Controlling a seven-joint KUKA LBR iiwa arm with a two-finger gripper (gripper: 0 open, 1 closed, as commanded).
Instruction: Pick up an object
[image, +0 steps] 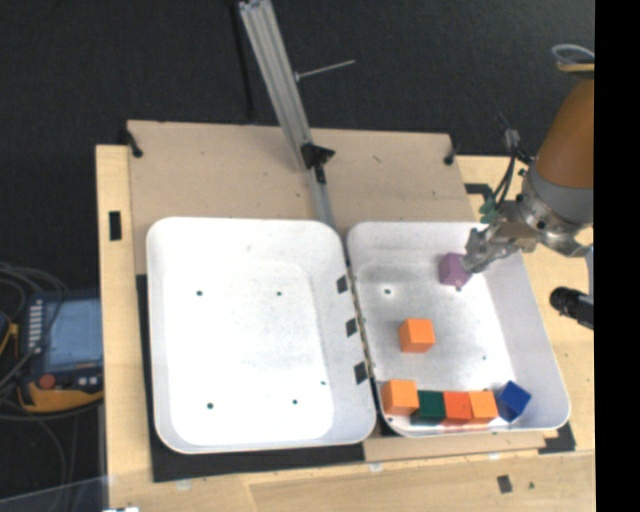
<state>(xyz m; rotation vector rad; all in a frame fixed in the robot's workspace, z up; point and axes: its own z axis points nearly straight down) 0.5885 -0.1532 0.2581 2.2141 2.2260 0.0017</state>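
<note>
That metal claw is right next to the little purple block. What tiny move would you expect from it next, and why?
Probably a short drop straight down. The gripper hangs at the small purple block in the right white bin, touching or just above it, and no grasp shows yet.

White bins (250, 420) hold a purple block (452, 268), orange cubes (417, 334), green (431, 406) and blue (513, 399).

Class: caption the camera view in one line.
Gripper at a purple block in the right bin, other blocks nearer.
</note>
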